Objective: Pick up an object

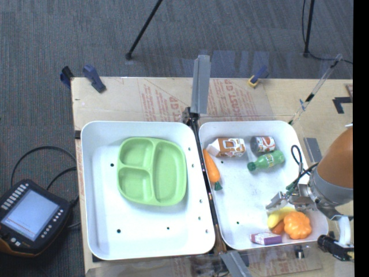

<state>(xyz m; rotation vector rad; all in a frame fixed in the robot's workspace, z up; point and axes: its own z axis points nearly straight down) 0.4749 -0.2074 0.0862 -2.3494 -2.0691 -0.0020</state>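
While the gripper (281, 201) hangs low in the right bin (242, 224), just above the yellow fruit (275, 217) w/ an orange pumpkin-like toy (297, 225) beside it, can't tell its state. Green tray (153, 171) sits in left bin (104, 212).

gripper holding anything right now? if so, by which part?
Cannot tell. The gripper sits low in the right bin, just above the yellow toy and the orange one; no object shows between its tips.

I see dark grey ribbed carpet floor (69, 33) around my pale plywood desk (144, 100), black tripod legs (147, 22) standing behind it.
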